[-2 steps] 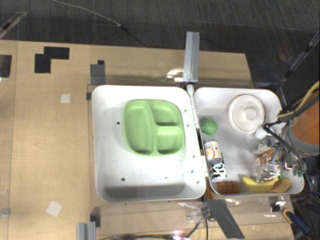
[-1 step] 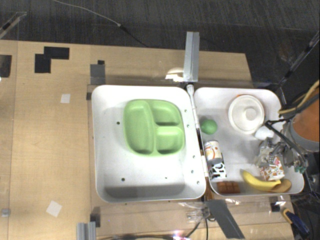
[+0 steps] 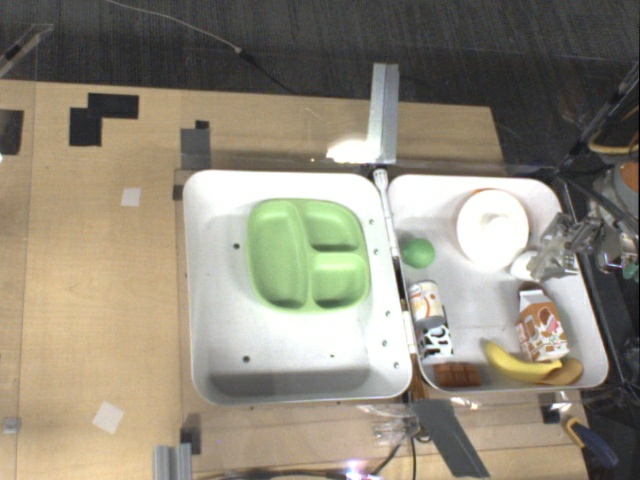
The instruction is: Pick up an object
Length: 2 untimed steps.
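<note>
Two white bins on a wooden bench, the gripper at the right bin's far right edge.

The left bin (image 3: 220, 268) bears a green divided tray (image 3: 305, 253), lying flat near its middle. The right bin (image 3: 470, 318) bears a white round bowl (image 3: 492, 226) near its top, and a banana (image 3: 530, 364) along its lower edge, long axis nearly level, curved, yellow with a browned right end. Just above the banana stands a small orange and white carton (image 3: 541, 328), tilted; by the left wall lie a can (image 3: 425, 303), a black and white box (image 3: 434, 342), a brown bar (image 3: 457, 374) and a small green ball (image 3: 417, 253). The gripper (image 3: 562, 248) hangs over the right rim beside the bowl; how far it is open cannot be told, and nothing is seen in its hold.
</note>
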Tool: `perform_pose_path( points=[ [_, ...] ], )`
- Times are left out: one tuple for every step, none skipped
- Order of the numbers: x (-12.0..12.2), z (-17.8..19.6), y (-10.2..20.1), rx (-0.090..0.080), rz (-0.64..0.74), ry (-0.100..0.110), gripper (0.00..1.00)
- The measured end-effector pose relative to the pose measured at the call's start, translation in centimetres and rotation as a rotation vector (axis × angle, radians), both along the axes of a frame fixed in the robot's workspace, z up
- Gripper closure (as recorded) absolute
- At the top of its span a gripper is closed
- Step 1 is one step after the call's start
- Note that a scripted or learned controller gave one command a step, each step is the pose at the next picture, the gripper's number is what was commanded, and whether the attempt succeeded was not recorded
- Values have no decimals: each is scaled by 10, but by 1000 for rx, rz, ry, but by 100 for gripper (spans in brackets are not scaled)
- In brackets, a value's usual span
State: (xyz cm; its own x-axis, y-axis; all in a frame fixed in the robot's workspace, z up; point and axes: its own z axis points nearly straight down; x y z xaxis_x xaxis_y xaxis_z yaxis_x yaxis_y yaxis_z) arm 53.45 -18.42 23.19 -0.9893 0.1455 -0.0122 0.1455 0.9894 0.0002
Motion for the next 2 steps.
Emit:
perform_pose_path(
  points=[
    [-26, -30, 98, 6, 12, 13, 100],
    [-36, -16, 46, 0, 235, 10, 100]
  ],
)
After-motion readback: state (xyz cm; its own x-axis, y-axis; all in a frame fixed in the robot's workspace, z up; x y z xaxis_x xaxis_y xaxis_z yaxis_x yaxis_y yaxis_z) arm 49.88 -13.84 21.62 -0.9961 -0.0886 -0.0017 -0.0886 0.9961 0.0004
